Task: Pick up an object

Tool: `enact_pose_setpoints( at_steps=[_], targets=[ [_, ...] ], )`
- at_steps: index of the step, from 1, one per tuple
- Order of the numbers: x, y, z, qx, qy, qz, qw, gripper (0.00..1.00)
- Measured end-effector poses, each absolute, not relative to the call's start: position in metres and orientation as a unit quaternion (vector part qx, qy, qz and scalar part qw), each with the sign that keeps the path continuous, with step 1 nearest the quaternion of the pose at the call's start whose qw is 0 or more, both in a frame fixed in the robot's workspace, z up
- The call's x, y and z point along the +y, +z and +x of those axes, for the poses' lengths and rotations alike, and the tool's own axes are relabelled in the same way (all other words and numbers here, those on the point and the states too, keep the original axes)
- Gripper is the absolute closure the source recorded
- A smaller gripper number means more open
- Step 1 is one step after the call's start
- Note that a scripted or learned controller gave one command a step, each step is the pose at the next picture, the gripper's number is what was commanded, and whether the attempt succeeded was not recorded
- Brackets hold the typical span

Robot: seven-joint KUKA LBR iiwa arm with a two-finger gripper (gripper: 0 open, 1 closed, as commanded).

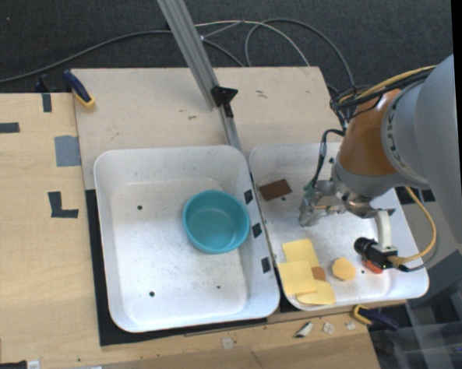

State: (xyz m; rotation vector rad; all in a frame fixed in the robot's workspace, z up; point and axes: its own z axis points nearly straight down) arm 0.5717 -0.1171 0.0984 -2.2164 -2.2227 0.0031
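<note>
The pincer (314, 211) hangs low in the right bin (394, 291); whether it is apart or together I cannot tell. Best to drop straight, centred on one piece, clear of the wall. At seven o'clock from it lie flat yellow slabs (300, 273); at ten, a thin brown block (275, 189).

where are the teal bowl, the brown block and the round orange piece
teal bowl (215, 220), camera view, on its inner floor
brown block (275, 189), camera view, middle of its top face
round orange piece (344, 269), camera view, centre of its top
</note>
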Motion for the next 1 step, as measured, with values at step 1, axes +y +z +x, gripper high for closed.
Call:
enact_pose_setpoints(
  at_steps=[1],
  targets=[
    [-0.1255,0.145,0.5722,-0.707,-0.0006,-0.707,-0.001,1.0]
  ],
)
